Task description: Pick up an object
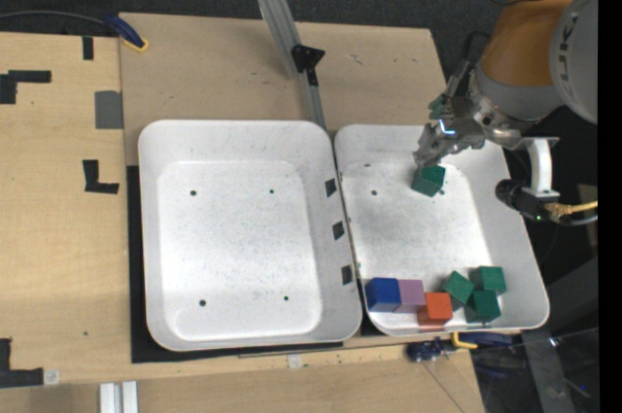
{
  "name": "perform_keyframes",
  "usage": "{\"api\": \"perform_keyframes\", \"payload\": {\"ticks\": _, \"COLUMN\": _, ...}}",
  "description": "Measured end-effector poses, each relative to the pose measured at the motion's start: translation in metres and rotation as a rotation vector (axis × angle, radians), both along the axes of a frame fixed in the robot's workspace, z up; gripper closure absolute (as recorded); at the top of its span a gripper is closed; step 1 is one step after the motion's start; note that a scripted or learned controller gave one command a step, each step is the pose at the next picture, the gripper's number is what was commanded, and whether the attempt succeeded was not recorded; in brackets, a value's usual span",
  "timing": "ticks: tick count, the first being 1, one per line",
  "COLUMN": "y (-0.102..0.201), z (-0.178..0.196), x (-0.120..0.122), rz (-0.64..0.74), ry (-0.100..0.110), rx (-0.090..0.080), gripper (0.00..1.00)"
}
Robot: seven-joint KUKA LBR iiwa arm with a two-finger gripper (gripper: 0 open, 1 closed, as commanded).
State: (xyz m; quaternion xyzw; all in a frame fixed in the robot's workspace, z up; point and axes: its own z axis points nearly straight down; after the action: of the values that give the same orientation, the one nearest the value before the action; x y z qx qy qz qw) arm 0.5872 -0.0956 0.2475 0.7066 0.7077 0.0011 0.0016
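arm: comes in from the right side of the view, big grey body up in the top right corner

band: fat orange section sitting right above the wrist, pretty much the brightest bit of the whole robot

wrist: angled down and to the left, so the tool end points into the scene at a slant, not straight down

claw [429, 160]: hangs at the end of that slant, small and dark with a bit of shiny metal on it

claw tip: right at the top of a little green cube [429, 180], honestly can't make out from this angle whether the fingers are spread or closed on it

cables: some yellowish loops riding on top of the arm
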Motion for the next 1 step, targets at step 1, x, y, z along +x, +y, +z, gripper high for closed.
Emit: {"api": "perform_keyframes", "payload": {"ticks": 1, "y": 0.0583, "z": -0.0113, "x": -0.0149, "rz": 0.005, "ry": 0.006, "rx": 0.002, "gripper": 1.00}}
